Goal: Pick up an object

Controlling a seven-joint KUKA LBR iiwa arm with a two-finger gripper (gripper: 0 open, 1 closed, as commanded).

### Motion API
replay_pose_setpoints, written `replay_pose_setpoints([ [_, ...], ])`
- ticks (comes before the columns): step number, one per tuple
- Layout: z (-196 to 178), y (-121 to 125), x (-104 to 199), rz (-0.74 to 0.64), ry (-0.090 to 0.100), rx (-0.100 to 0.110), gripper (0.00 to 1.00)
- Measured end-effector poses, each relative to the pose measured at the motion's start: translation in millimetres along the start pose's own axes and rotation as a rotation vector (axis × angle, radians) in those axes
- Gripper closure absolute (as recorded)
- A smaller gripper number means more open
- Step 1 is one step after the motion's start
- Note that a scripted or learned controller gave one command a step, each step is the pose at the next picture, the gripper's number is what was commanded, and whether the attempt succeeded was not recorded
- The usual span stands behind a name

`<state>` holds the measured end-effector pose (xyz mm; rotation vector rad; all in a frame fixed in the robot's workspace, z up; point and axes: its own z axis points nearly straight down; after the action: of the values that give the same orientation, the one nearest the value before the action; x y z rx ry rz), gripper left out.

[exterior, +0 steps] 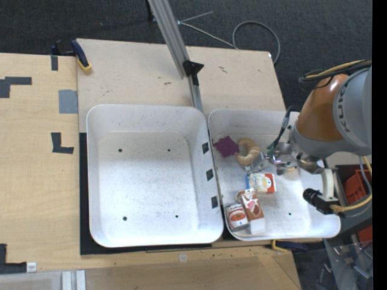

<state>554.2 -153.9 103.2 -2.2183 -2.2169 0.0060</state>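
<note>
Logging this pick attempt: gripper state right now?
Gripper: cannot be told. It sits low in the right bin, beside the tan curved object, above the small carton; nothing visibly held.

Position: one fixed camera above the bench [145, 71]
Direction: looks down at a slant
Range: far enough to take in both bins, left [97, 162] and right [302, 219]
Arm [335, 116]: enters from right
</note>
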Motion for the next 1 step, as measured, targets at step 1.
replay_pose_setpoints([
  [1, -13.1, 1.1, 0.6, -0.003, -0.001, -0.003, 1.0],
])
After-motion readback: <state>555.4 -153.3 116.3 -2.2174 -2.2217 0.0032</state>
